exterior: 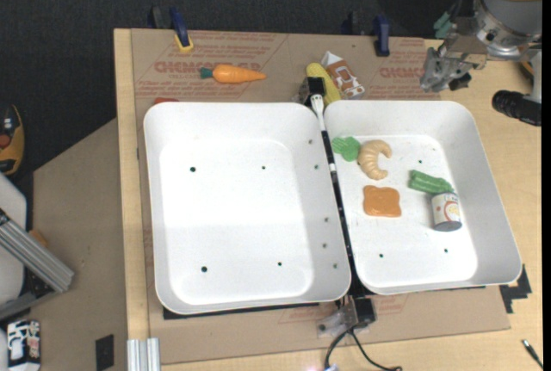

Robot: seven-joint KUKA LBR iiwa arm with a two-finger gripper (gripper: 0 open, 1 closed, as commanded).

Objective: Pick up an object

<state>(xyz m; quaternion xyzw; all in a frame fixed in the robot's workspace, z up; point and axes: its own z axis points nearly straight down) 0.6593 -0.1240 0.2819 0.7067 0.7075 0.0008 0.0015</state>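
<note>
- Starting farthest left of the gripper (446, 72), the carrot (234, 75) lies on the cardboard behind the left bin (172, 128), well apart from the tool; a reach that far would likely be wasted, since the carrot is rounded and could roll off under a closing pinch.
- Sitting closer, still to the gripper's left, a yellow piece (320, 78) and a small carton (346, 78) lie at the seam behind both bins; a descent there risks striking a bin rim.
- Lying below and left of the gripper in the right bin (482, 145), the green scrap (346, 147) touches the croissant (375, 156); a pinch between them may catch both or nudge one aside.
- Resting just below those, the orange slab (381, 202) is flat, so the tool could skate over it and close on nothing.
- Lying almost straight below the gripper, the green piece (428, 182) touches the small can (446, 212); the can lies on its side and may roll away from a misaligned pinch.
- Hovering beyond the right bin's back rim, the gripper carries nothing; whether its tips are apart or together I cannot tell.
- Descending from here without moving forward would land it on the rim or cardboard, not on any object.
</note>
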